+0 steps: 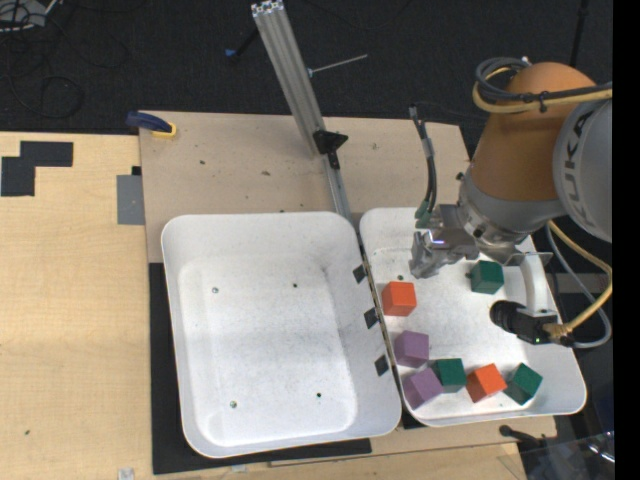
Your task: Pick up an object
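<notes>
Orange block (399,297) below "KUKA"-marked arm (530,158)

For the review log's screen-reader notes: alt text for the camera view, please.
The arm's gripper hangs over the right bin, just above an orange cube. Purple, green and orange cubes lie scattered in that bin, beside the left bin.

**Grey arm, orange band, trailing cables**

The arm (560,168) is a thick, rounded grey casing with dark lettering partly visible on its side. A broad, smooth orange band (520,138) wraps it above the wrist. Yellowish and dark cables (510,78) loop over the top of the band, and another runs down the front. The gripper (432,253) is a compact block of bare silvery metal.
</notes>
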`<action>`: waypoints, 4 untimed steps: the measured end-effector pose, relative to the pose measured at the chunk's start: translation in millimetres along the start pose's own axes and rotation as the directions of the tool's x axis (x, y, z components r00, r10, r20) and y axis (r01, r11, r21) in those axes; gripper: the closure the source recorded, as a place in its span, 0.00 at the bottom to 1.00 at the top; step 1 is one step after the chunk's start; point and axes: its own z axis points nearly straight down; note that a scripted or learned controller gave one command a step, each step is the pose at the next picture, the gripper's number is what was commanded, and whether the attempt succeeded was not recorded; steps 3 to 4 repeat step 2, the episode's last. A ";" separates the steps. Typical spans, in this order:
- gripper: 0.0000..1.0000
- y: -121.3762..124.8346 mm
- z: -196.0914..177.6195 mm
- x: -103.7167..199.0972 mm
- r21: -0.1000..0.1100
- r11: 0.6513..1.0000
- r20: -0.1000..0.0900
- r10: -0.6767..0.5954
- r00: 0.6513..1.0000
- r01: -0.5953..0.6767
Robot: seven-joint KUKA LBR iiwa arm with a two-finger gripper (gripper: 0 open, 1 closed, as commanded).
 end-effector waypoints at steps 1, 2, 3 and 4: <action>1.00 -2.5 15.2 46.9 0.001 1.000 0.000 0.000 1.000 0.000; 1.00 5.2 12.9 92.0 -0.001 1.000 0.000 0.000 1.000 0.000; 1.00 5.2 12.9 92.0 -0.001 1.000 0.000 0.000 1.000 0.000; 1.00 5.2 12.9 92.0 -0.001 1.000 0.000 0.000 1.000 0.000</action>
